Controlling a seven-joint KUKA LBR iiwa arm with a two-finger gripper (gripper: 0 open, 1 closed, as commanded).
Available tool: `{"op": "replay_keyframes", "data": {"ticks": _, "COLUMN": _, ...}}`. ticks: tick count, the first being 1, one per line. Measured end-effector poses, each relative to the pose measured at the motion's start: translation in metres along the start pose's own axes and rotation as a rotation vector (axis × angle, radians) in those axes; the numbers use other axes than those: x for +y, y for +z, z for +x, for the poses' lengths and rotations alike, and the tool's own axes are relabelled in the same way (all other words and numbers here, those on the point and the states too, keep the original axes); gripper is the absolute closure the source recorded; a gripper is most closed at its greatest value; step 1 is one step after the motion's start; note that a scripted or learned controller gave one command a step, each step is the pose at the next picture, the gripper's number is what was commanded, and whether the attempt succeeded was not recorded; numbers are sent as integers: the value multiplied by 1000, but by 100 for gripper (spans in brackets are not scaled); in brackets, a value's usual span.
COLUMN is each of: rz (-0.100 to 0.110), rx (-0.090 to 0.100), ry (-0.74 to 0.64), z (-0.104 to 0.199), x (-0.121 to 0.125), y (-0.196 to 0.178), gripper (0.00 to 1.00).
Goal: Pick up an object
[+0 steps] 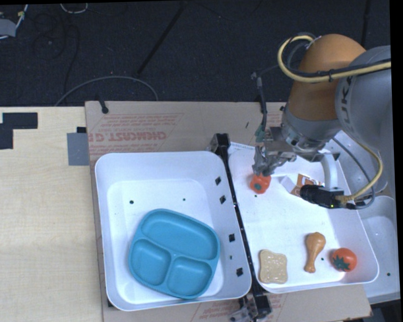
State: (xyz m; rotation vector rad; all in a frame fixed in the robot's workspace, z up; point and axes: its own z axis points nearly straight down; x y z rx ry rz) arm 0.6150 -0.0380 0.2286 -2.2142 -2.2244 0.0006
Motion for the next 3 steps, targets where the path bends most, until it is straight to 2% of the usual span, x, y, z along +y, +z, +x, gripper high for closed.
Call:
{"op": "replay_keyframes", "data": {"ticks": 1, "rz": 0, "rx": -1, "ry": 1, "z": 46, "x": 1, "y": -6, "gripper": 100}}
{"op": "replay_keyframes", "data": {"ticks": 3, "rz": 3, "rx": -1, "ry": 1, "z": 134, "x": -5, "y": 10, "gripper": 100}}
